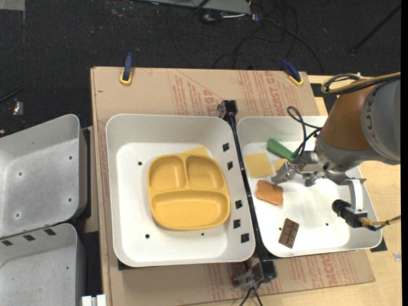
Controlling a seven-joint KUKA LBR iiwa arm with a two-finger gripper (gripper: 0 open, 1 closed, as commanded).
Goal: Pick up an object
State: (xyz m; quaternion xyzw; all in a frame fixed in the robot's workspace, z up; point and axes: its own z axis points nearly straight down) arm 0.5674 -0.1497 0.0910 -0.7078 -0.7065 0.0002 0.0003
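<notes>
Our gripper (282,176) hovers low in the right bin (331,241), just above the orange piece (269,193). Whether the fingers are released or clenched we cannot tell. We should centre over the piece before closing.

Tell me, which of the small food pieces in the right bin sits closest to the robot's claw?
The orange piece, just below the gripper. The brown chocolate bar lies farthest.

Two shallow white bins: the left bin (121,190) and the right bin (319,228). One yellow divided tray (189,192), one pale yellow slice (258,165), one orange piece (269,193), one green stick (279,149), one brown chocolate bar (289,233), and two blue clamps (127,68) (291,71)
</notes>
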